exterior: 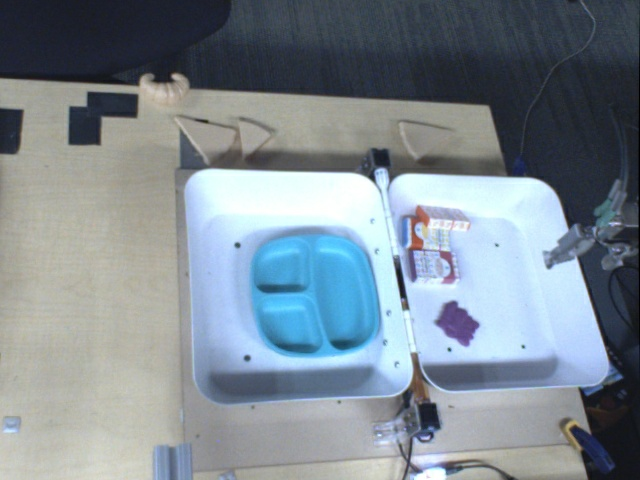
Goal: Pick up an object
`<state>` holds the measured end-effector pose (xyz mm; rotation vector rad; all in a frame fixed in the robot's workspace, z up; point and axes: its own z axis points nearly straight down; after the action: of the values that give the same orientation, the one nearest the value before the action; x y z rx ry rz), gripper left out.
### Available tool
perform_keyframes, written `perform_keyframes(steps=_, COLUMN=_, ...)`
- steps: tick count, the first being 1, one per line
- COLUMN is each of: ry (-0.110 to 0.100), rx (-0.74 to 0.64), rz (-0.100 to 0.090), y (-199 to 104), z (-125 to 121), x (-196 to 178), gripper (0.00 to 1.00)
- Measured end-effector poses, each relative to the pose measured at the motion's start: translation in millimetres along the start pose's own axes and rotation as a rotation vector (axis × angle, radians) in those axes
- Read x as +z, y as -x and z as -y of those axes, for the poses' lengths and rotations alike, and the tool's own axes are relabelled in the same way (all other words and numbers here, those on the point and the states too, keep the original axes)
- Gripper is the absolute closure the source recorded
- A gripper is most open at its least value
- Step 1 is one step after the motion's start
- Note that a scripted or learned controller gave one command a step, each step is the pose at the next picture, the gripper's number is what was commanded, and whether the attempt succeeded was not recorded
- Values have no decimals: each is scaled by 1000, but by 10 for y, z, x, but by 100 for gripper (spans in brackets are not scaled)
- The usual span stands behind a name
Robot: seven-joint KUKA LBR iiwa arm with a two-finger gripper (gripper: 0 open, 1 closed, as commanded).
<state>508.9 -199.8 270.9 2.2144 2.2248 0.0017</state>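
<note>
Two objects lie in the right bin (530, 208). A small carton (434, 245) printed in red, white and blue rests near the bin's left wall. Just below it, on the bin floor, is a flat purple piece (458, 322). A turquoise divided plate (315, 293) sits in the middle of the left bin (215, 218). My gripper (572, 246) pokes in from the right, over the right bin's right rim. It is well to the right of the carton and the purple piece and touches neither.
A black divider strip (390, 238) runs between the two bins. Wooden wedges (225, 136) and a small tan object (163, 88) stand on the bench behind the bins. Cables and a connector (420, 423) lie at the front edge.
</note>
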Motion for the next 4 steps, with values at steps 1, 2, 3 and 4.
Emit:
perform_keyframes(steps=1, ry=1, rx=1, rz=-1, y=31, z=177, x=1756, gripper=0)
perform_keyframes(steps=2, ry=5, rx=1, rz=0, y=30, z=165, x=1651, gripper=100)
perform_keyframes(steps=3, ry=0, rx=-1, rz=-2, y=-698, z=-265, x=1395, gripper=100)
perform_keyframes(steps=4, ry=0, rx=0, rz=-1, y=-688, z=-261, x=1396, gripper=0)
